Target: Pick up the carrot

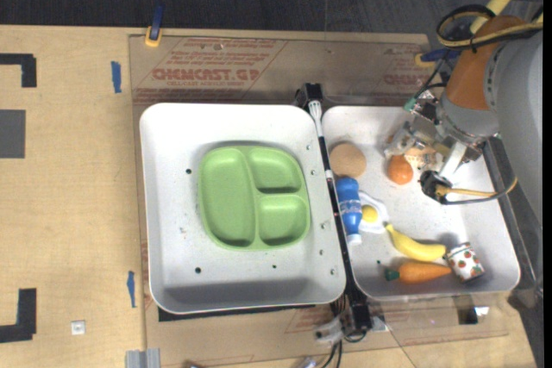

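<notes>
The carrot (423, 273) lies on its side near the front edge of the right bin (496, 224), its dark green end pointing left. Just beside its right tip sits a small white cup with red and green spots (466, 262), and a banana (414, 245) lies just behind the carrot. Farther back in the same bin are a blue-and-white bottle-like thing (348, 204) along the left wall, a round tan object (348, 158) and an orange ball (399, 171). The gripper (423, 152) hangs over the bin's back right part, just beside the orange ball and well apart from the carrot; whether its jaws are spread or closed cannot be told, as the wrist and cables clutter that spot.

The left bin (164, 211) holds a green divided plate (254, 196). Both bins rest on a brown cardboard sheet with faded red lettering, laid on a pale wooden tabletop (69, 202) marked with black and blue tape. Dark floor lies beyond the far edge. The arm's grey body is cut off at the right.
</notes>
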`<action>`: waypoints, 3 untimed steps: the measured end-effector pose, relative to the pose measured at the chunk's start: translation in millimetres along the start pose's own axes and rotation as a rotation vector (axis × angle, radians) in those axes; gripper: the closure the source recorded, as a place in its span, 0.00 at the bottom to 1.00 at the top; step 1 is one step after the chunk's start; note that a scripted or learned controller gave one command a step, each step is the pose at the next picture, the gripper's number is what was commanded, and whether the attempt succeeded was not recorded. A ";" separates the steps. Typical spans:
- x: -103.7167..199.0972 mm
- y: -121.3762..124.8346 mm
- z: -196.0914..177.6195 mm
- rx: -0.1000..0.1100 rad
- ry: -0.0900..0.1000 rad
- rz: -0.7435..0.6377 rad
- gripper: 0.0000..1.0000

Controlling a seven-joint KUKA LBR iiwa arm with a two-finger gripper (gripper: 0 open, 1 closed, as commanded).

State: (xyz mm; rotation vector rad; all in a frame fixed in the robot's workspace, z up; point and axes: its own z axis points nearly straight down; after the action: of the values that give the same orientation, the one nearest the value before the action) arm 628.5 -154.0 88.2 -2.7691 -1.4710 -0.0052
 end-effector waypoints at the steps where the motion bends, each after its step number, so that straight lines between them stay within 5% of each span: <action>1: -18.8 -80.2 -0.4 -0.002 -0.004 0.065 0.00; 2: -41.1 -138.1 -1.0 -0.013 -0.003 0.106 0.00; 3: -17.8 -98.7 0.3 -0.005 -0.009 0.361 0.00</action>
State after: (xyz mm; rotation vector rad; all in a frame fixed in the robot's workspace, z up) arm 536.7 -113.5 88.1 -2.9961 -0.9525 0.0053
